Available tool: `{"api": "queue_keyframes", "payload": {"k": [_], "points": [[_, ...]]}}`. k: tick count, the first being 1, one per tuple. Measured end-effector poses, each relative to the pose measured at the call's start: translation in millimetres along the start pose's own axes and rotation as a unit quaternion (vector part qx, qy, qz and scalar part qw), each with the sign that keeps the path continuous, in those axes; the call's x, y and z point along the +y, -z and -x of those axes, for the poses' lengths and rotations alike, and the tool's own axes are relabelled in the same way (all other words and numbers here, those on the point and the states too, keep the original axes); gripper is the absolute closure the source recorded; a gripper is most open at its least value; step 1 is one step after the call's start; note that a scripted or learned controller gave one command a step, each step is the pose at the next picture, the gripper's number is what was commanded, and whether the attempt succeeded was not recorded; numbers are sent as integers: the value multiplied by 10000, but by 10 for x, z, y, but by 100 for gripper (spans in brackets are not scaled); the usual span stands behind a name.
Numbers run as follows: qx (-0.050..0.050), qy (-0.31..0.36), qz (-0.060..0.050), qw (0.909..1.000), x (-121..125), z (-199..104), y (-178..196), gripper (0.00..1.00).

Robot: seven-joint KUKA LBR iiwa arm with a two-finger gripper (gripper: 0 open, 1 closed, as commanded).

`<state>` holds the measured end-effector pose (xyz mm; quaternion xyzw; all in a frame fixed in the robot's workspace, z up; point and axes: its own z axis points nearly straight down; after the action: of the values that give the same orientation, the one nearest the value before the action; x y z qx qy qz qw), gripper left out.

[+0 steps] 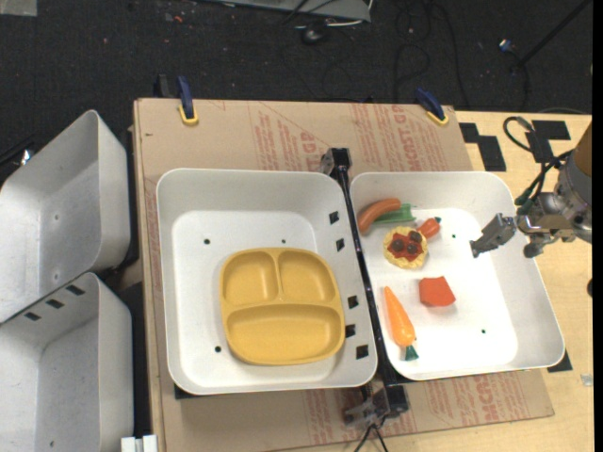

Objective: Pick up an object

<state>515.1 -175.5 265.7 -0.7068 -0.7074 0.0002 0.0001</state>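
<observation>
In the right bin (528, 347), the carrot (399, 319) lies near the front-left corner, the red block (436, 293) just behind it. Farther back sit the tart (406, 247), a small pepper (430, 226) and a sausage (380, 212) by the back-left corner. All look like light, stiff, smooth toys; the block's flat sides probably offer the surest hold. The gripper (516, 234) hangs at the bin's right edge, fingers spread, grasping nothing. The left bin (188, 215) holds a yellow tray (281, 306). Red print on the cardboard (283, 130) is unreadable.
</observation>
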Motion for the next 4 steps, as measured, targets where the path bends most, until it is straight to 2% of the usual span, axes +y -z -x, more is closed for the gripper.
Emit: {"api": "queue_keyframes", "payload": {"k": [1,3,4], "points": [[9,-12,-26,10000,-91,7,-592,0],[30,-8,11,10000,0,-68,-1669,0],[-22,-15,90,10000,35,-38,-1514,100]]}}
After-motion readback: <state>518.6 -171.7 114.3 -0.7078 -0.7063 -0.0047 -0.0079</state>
